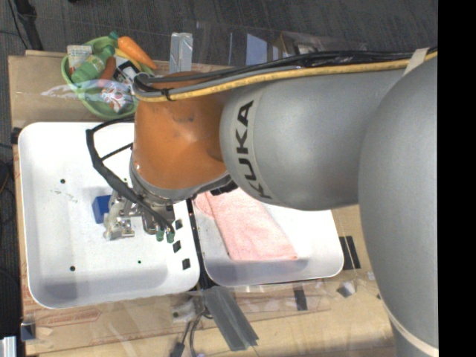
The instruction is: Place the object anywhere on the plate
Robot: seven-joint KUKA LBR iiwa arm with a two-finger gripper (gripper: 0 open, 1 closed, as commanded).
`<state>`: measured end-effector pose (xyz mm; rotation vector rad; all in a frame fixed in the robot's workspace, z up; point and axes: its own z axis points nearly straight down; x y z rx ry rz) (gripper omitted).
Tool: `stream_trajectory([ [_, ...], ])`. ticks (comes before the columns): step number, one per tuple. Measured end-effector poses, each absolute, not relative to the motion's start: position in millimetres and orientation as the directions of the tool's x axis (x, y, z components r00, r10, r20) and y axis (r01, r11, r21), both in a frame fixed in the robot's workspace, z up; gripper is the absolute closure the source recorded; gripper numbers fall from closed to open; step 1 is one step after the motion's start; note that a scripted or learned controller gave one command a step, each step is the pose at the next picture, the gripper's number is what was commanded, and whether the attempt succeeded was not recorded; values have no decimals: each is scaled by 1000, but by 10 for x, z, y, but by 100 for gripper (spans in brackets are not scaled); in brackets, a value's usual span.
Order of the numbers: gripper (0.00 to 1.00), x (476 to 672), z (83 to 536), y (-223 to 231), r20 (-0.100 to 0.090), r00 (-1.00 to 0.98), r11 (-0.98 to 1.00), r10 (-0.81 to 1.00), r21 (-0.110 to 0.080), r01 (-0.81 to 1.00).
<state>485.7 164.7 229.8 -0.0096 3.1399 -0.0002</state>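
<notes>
1. A brown bench [44, 76] carries two shallow white bins side by side; beyond its far edge lies a dark grey carpeted floor [223, 2] with black cables on it.
2. At the bench's far left corner stands a green bowl [93, 104] heaped with toy food, an orange carrot-like piece [134, 50] lying on top.
3. The left bin [52, 199] holds a small blue object [101, 208], near the bin's middle.
4. The gripper [123, 218] hangs over the left bin, its metal parts just beside the blue object on that object's right; whether they touch, and whether the tool is wide or narrow, I cannot tell.
5. The right bin [327, 255] holds a pink cloth [253, 233] spread flat, partly hidden under the arm.
6. The grey arm [320, 132], with its orange band [175, 143], covers most of both bins' far halves.
</notes>
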Motion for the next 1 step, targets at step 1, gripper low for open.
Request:
stream_trajectory([
  [1, 0, 4857, 2298, 1646, -2, -1000, 1000, -6, 0, -6],
])
